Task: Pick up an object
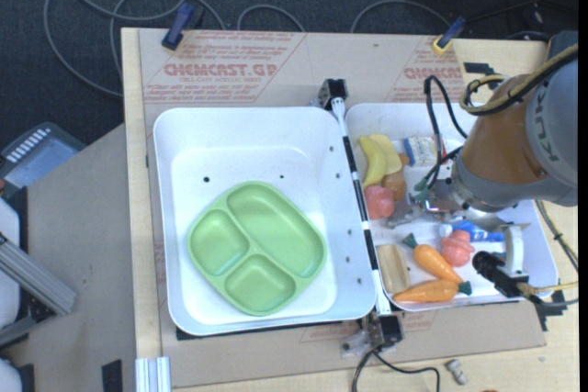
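Several candidates: the right bin (544, 269) holds a jumble of small things, any of which would serve; the pink-red fruit (378, 200) is judged the likeliest, being nearest the jaws
Fruit's place: against the right bin's left wall, about midway along it; roundish, with no long axis to line up on
Bearing from the jaws: the fruit lies just to the view's left of the jaws, which sit low in the bin under the wrist of the arm (501, 156); the coming move likely turns on a short shift toward that wall
Jaws' state: cannot be told, as the wrist covers them; nothing is seen held
Close neighbours: a banana (378, 157) just above the fruit, perhaps touching it; a wooden block (393, 265) below, along the same wall
Lower corner: two carrots (435, 262) and (426, 292), both lying slantwise; a pink toy (457, 245) beside them
In the way: the wall itself leaves little room on the fruit's far side; the banana crowds it from above
Further out: the left bin (184, 142) carries a green divided plate (257, 245), well apart from the arm; both bins rest on the bench (230, 73)
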Available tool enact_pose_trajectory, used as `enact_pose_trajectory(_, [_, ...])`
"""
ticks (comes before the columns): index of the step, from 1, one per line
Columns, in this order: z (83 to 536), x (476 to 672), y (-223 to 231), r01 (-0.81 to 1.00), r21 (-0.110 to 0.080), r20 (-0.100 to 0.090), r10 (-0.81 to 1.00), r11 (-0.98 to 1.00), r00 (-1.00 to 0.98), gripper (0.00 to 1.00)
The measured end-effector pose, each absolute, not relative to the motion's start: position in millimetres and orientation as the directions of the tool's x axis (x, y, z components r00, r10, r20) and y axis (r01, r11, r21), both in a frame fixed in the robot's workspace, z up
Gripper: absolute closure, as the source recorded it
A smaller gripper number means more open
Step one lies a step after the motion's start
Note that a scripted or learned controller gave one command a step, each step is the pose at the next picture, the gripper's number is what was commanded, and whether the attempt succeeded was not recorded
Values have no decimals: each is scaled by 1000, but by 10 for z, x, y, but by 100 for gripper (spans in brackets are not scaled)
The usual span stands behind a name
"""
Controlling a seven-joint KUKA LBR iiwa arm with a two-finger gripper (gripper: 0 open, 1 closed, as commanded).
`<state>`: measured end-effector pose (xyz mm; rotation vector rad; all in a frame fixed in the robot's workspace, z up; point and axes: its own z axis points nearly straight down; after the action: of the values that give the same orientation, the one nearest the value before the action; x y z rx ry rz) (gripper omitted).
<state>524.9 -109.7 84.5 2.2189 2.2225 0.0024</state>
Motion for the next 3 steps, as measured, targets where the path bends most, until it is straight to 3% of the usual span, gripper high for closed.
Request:
enact_pose_trajectory(1, [816, 6539, -1243, 999, -48, 7, 1000, -9, 10, 0])
enact_pose_trajectory(2, [844, 6038, -978, 1000, -1, 1, 1000, 0, 0, 0])
enact_pose_trajectory(3, [944, 6041, -979, 1000, 0, 0, 1000, 0, 0, 100])
